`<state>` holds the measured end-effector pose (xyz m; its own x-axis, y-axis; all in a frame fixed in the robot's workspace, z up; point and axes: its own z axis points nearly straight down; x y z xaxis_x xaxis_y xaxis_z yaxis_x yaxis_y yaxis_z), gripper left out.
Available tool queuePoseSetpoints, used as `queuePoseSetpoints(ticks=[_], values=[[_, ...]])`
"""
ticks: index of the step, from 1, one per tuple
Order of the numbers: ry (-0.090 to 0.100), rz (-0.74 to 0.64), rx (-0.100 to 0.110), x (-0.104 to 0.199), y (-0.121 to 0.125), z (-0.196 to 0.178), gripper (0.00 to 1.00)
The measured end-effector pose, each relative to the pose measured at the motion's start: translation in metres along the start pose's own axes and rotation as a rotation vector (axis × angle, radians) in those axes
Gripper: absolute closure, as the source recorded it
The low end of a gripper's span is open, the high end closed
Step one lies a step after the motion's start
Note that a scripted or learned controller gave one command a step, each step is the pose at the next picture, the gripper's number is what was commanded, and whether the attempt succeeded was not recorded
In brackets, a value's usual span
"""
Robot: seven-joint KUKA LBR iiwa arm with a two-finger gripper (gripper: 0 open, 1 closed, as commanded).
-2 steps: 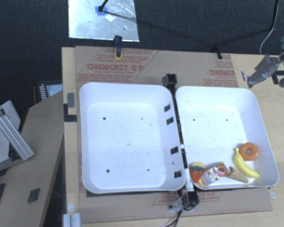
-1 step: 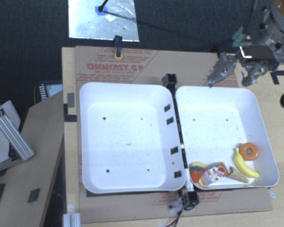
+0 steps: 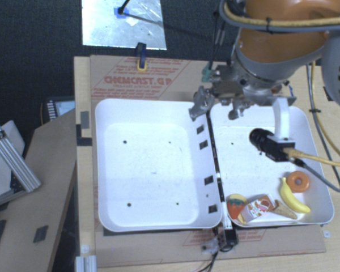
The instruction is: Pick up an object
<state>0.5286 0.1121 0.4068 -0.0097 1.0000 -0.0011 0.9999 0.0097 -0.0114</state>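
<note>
Gripper point(image 3: 218, 103) sits at the far end of the divider between the two bins, grey metal parts hanging under the big orange wrist dome; whether it's open or closed, can't tell from this angle, nothing visibly held. Arm point(image 3: 289, 21) comes in from upper right, orange dome wrapped by a yellow cable, fills the far right corner.

Cardboard sheet point(image 3: 141, 78) with red print lies under both bins. Left bin point(image 3: 144, 163) white, shallow, just small dark dots on its floor. Right bin point(image 3: 243, 169) white, same shape, touching the left one along the middle edge, where black clips point(image 3: 208, 180) line the seam. Shiny metal plate point(image 3: 124, 16) on the dark floor, far left of the arm, blue tape on it.

White bracket with a black cylindrical part point(image 3: 269, 142) hangs off the arm over the right bin, yellow cable running off it to the right.

Objects all clustered in the near right corner of the right bin, well apart from the gripper: yellow banana point(image 3: 293, 197) along the right side; orange donut-like round piece point(image 3: 298, 181) just far of the banana, touching or nearly; small white and red packet point(image 3: 257, 208) left of the banana; red-orange rounded item point(image 3: 236, 205) at the near left of the cluster, by the divider; tan cone-like piece point(image 3: 283, 211) between packet and banana.

Yellow and blue clamp point(image 3: 141, 58) at the far edge of the cardboard.
</note>
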Motion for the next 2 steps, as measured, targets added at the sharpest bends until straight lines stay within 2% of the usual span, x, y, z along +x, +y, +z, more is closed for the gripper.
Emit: queuePoseSetpoints(ticks=[1, 2], values=[[0.005, 0.000, -0.019, 0.0404, -0.0403, -0.0655, 0.00], [0.004, 0.003, -0.017, 0.0381, -0.0386, -0.0735, 1.00]])
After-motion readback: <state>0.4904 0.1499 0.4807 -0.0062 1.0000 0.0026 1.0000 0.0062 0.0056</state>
